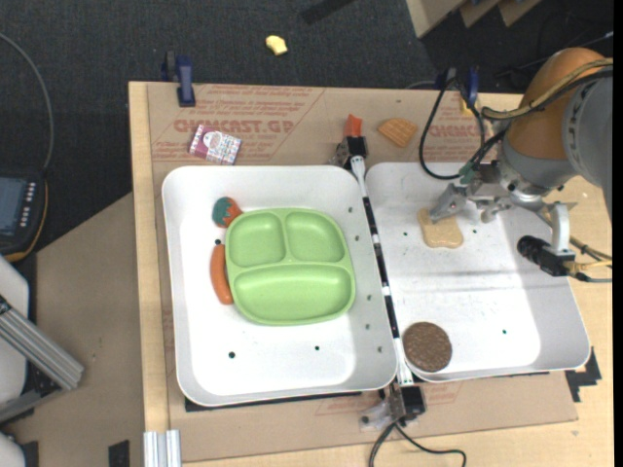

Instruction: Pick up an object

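My gripper hangs over the back left part of the right bin, with its fingers spread open and nothing between them. A flat tan bread-shaped piece lies on the bin floor just in front of the fingertips, close to or touching the left one. A round brown cookie rests at the right bin's front left corner. In the left bin a green divided plate sits with an orange carrot-like piece along its left side and a small teal and red item at its back left corner.
The arm's grey wrist and orange band fill the back right. A black and white fitting juts over the right bin. On the bench behind the bins lie a tan cracker and a pink packet.
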